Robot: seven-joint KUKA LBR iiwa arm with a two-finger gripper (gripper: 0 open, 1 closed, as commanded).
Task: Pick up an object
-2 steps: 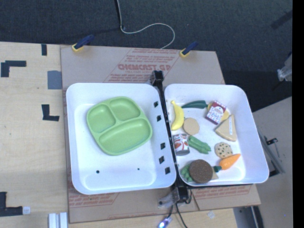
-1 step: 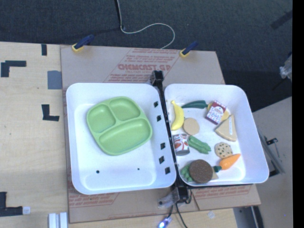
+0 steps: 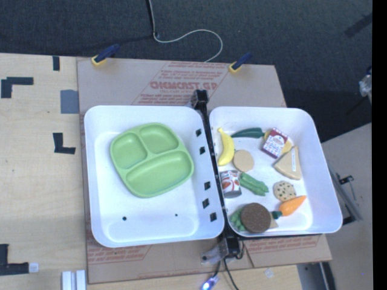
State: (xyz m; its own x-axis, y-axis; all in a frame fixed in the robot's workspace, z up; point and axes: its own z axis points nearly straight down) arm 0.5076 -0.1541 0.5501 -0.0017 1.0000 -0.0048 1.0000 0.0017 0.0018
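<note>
banana (image 3: pixel 225 147) at right bin's (image 3: pixel 314 128) left wall, long axis along that wall | crowded by cookie (image 3: pixel 243 161), can (image 3: pixel 230 183), green pepper (image 3: pixel 248 133) | divided green plate (image 3: pixel 152 159) in left bin (image 3: pixel 97 122) | gripper: state unknown, bearing to banana cannot be judged

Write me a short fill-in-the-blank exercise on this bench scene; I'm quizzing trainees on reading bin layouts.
1. The green divided plate lies in the ____ bin.
2. The banana lies in the right bin, against its ____ wall.
3. The plate has ____ compartments.
4. The carrot is coloured ____.

Missing words: left; left; three; orange
</note>
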